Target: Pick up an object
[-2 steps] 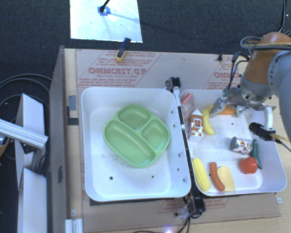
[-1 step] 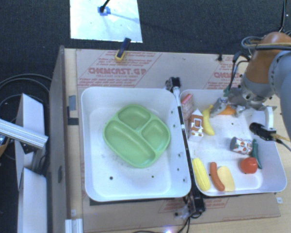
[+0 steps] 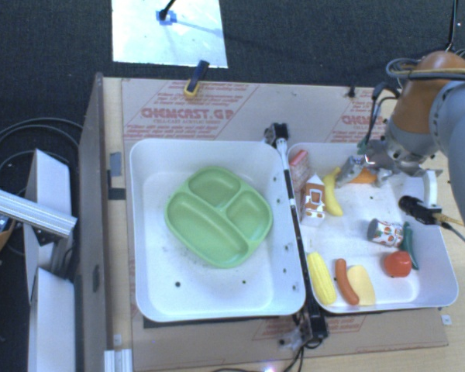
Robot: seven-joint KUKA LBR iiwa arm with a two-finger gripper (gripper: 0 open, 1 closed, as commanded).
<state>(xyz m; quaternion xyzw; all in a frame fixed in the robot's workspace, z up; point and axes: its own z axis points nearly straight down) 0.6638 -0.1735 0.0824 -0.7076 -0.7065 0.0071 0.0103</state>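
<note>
Progress looks slight to us: our hand [image 3: 362, 163] hovers low at the right bin's [image 3: 442, 285] far edge by an orange piece [image 3: 362, 177], grip state unclear, nothing lifted yet.

green divided plate [image 3: 218, 215] in left bin [image 3: 151, 231]; black cables [image 3: 15, 142] and white paper sheet [image 3: 168, 22] outside it.

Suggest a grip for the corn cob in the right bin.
Take the corn cob across its middle, claw coming straight down. It lies flat and long beside the bin's left wall, the sausage close on its other side, so its ends offer less hold.
</note>
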